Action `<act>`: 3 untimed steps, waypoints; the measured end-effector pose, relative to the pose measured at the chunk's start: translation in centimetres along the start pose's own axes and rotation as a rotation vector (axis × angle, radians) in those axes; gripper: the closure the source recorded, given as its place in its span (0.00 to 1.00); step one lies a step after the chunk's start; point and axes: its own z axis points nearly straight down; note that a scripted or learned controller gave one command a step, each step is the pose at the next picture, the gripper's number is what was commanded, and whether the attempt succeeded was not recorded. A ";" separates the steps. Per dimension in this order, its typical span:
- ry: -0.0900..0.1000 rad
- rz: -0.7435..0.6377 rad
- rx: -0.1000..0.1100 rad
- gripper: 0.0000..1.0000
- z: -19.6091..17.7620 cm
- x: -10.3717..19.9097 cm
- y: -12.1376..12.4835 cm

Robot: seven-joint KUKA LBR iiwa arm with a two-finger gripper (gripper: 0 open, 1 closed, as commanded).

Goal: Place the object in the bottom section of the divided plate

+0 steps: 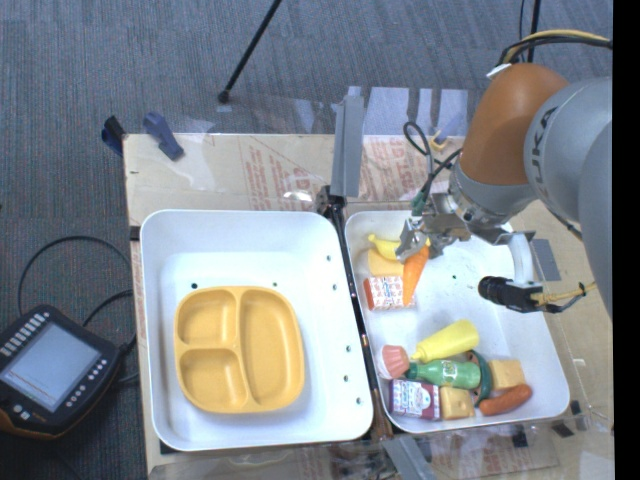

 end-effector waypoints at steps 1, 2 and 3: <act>-0.001 -0.212 -0.002 1.00 0.0 6.0 2.2; 0.000 -0.411 -0.002 1.00 0.0 17.0 3.0; -0.002 -0.499 -0.005 1.00 8.7 21.5 1.2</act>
